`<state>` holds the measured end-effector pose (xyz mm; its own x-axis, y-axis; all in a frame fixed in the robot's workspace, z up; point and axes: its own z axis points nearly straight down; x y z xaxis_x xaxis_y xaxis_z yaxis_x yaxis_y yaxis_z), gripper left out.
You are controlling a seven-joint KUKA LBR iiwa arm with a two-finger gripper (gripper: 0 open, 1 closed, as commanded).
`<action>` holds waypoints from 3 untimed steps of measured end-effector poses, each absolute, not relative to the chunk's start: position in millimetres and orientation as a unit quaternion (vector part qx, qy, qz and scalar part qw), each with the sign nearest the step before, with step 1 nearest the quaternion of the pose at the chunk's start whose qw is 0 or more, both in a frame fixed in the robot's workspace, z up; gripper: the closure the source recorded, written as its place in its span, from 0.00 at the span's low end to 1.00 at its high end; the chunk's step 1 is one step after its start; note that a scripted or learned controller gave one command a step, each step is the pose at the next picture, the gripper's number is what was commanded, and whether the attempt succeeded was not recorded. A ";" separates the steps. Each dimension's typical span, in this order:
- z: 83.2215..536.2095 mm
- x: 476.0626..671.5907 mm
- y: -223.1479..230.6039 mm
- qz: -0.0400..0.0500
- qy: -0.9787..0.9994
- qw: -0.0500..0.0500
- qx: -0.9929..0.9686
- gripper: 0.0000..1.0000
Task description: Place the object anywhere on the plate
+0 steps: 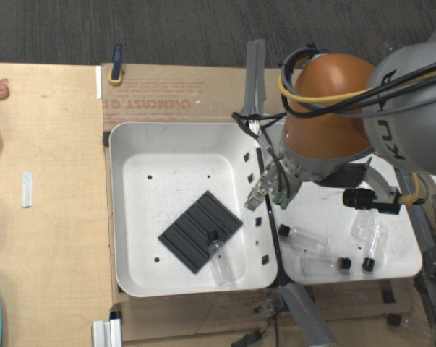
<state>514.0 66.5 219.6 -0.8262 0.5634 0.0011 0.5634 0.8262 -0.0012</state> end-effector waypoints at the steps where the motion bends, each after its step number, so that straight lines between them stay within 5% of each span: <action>1: 219.7 514.1 66.4 0.000 -0.956 0.001 -0.295 0.00; 2: 227.4 579.6 87.7 -0.001 -1.000 -0.001 0.023 0.00; 3: 280.3 644.5 153.1 -0.001 -0.989 -0.002 -0.147 0.00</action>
<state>644.5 153.1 280.3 -0.9568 0.2906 -0.0037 0.2906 0.9569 0.0017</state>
